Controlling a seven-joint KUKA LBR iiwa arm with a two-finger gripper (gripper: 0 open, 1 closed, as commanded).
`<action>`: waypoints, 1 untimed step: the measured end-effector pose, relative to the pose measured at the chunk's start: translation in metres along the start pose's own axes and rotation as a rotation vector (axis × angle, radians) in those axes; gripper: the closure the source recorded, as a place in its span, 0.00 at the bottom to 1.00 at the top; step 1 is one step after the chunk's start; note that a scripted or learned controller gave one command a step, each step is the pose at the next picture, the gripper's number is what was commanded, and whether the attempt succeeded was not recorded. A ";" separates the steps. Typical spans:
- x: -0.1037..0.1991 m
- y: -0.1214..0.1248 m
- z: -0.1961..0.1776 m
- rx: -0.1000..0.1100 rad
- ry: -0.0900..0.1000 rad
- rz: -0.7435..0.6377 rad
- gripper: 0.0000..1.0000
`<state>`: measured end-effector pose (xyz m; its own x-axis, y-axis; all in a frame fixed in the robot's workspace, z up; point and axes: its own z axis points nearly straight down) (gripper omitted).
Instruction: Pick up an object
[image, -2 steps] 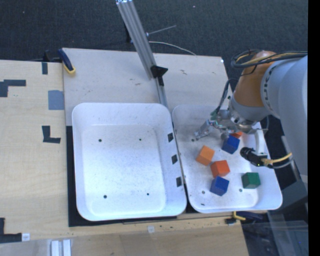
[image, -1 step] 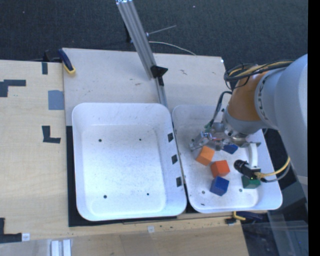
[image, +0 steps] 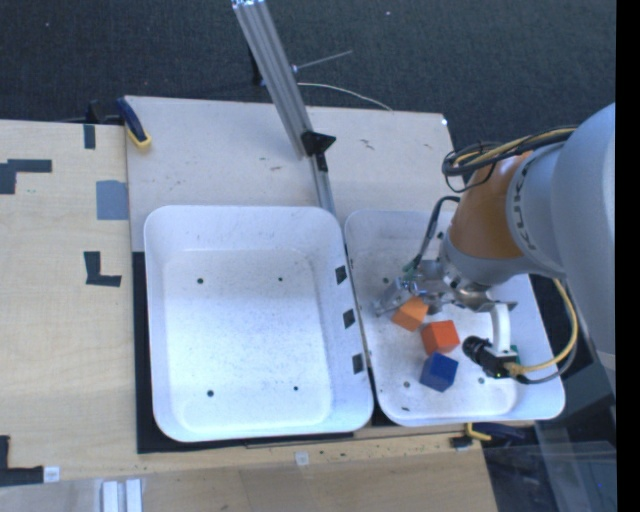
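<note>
A: Blocks, three of them, all in the right-hand bin (image: 385, 235). An orange block (image: 409, 317) sits highest, a red-orange cube (image: 440, 336) lies just below and to its right, and a blue cube (image: 438, 372) is nearest the front rim.

B: And the arm (image: 520, 215)?

A: It reaches in from the right, grey, with the orange band (image: 485, 220) above the wrist, bent down over that same bin. The gripper (image: 400, 300) is low over the bin floor, right at the upper left edge of the orange block.

B: Does it have the block?

A: I can't tell. The fingers are small and metallic against the white plastic, and whether they stand spread or pressed together is beyond me from here. The block looks to be touching or just beside them, but I can't see it between them.

B: The other two?

A: The red-orange cube is just beside the orange one, perhaps touching at a corner. The blue cube lies a little apart below it. A black connector (image: 482, 355) with a yellow cable (image: 560, 345) hangs over the bin's right side.

B: The left bin (image: 160, 300)?

A: White, speckled with dark flecks. A slanted aluminium rail (image: 285, 85) runs down to the gap between the bins.
</note>
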<state>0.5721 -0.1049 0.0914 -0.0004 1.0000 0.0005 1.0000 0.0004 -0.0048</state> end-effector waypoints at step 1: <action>-0.001 0.001 0.000 -0.003 0.000 0.000 0.00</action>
<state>0.5732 -0.1055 0.0916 -0.0003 1.0000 0.0004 1.0000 0.0003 -0.0022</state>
